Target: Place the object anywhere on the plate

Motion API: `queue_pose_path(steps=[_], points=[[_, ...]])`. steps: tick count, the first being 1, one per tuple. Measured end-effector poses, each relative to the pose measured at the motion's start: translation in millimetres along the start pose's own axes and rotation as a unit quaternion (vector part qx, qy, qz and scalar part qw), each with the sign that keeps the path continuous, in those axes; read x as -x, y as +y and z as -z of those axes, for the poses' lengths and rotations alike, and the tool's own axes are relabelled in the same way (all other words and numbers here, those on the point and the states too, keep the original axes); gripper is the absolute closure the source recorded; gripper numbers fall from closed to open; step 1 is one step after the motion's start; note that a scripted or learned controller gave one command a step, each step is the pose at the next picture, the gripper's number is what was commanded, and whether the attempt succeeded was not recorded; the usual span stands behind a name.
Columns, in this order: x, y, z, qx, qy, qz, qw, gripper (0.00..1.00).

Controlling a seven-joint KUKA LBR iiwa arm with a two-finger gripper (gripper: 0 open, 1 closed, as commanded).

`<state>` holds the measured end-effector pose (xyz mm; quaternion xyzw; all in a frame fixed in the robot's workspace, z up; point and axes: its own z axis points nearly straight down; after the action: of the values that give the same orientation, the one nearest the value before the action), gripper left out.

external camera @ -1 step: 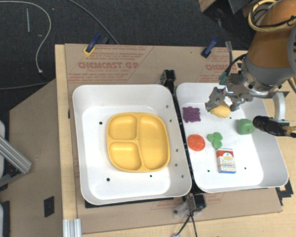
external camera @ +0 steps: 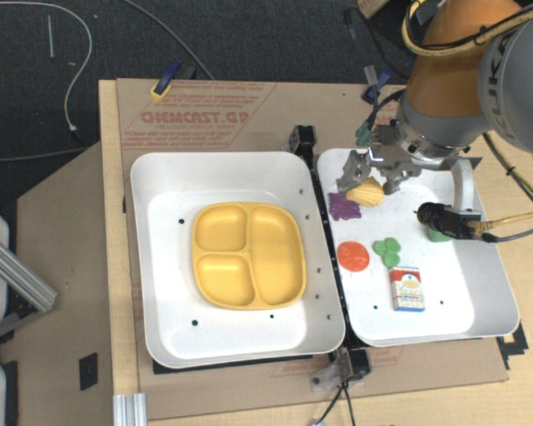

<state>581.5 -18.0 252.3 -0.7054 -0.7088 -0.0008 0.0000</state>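
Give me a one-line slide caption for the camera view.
Gripper over a yellow toy in the right bin; yellow plate waits in the left bin.

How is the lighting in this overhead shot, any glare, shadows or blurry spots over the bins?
In the camera view the light is even and soft: the yellow divided plate shows mild sheen, no harsh glare; the white bins look bright but keep detail. The arm's orange band, nearest the lens, is slightly soft, and the gripper casts faint shadow around the yellow toy. The small carton reads sharp.
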Motion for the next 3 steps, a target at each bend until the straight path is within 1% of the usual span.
queue_pose_path(steps=[1,2,3], points=[[-55,-2,-17,-0.003,0.001,0.001,1.0,1.0],[-107,-1,-31,-0.003,0.0,0.0,1.0,1.0],[-164,-13,-29,-0.002,0.0,0.0,1.0,1.0]])
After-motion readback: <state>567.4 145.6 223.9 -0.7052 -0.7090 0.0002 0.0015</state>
